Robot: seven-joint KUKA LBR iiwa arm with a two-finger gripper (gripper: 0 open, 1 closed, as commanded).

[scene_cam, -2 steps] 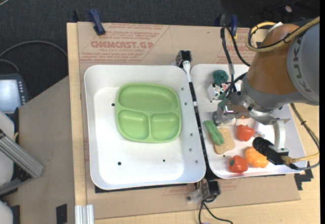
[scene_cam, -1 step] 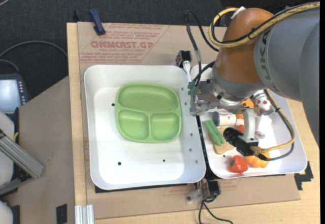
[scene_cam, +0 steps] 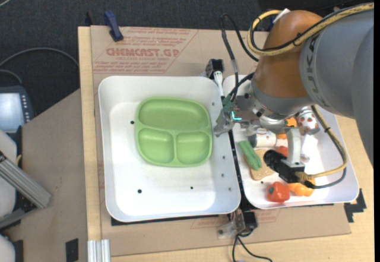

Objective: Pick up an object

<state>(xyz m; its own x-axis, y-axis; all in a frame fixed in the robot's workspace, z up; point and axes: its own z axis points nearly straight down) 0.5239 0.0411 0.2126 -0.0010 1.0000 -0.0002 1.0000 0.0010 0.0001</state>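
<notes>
Crowding is judged the main hazard. The gripper [scene_cam: 228, 120] is seen near the centre of the frame, over the seam where the left shallow white bin [scene_cam: 116, 160] and the right shallow white bin [scene_cam: 335, 189] meet. Whether it is open or closed cannot be told, and nothing can be seen held in it. No single target is fixed by the task. The candidates are the pale green three-compartment plastic plate [scene_cam: 172, 131], lying flat in the left bin, and a tight cluster in the right bin, lower right of centre: a green elongated toy vegetable [scene_cam: 250, 155], a tan flat piece [scene_cam: 259, 172] just below it, a red rounded toy fruit [scene_cam: 277, 192] and an orange piece [scene_cam: 301, 190] close beside it. A descent at the seam could be stopped by the two rims. Little is offered for gripping by the plate's low edge, so a slip is probable there. In the cluster, a neighbour could be nudged or two items pinched together, and much of that bin is hidden by the grey arm [scene_cam: 338, 59].
</notes>
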